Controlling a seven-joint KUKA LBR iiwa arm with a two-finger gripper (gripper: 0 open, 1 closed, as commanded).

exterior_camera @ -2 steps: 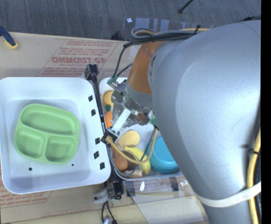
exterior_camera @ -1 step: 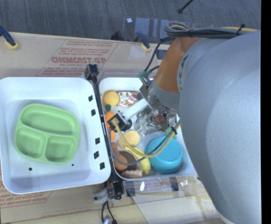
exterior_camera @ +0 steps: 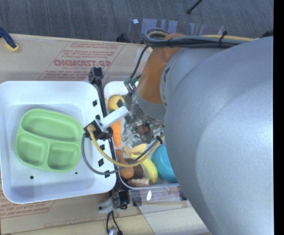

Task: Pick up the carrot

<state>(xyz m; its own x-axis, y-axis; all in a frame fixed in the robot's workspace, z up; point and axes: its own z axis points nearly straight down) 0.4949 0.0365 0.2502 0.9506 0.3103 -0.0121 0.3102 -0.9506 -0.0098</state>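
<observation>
An orange carrot lies lengthwise along the left side of the right bin, near the divider between the bins. My gripper hangs low over that bin, just to the right of the carrot, among the play food. The wrist and arm hide most of the bin. I cannot make out the space between the gripper and the carrot.
The left bin holds a green divided plate. In the right bin, a yellow piece lies at the back, a banana, a brown item and a blue bowl at the front. Cables loop over the divider.
</observation>
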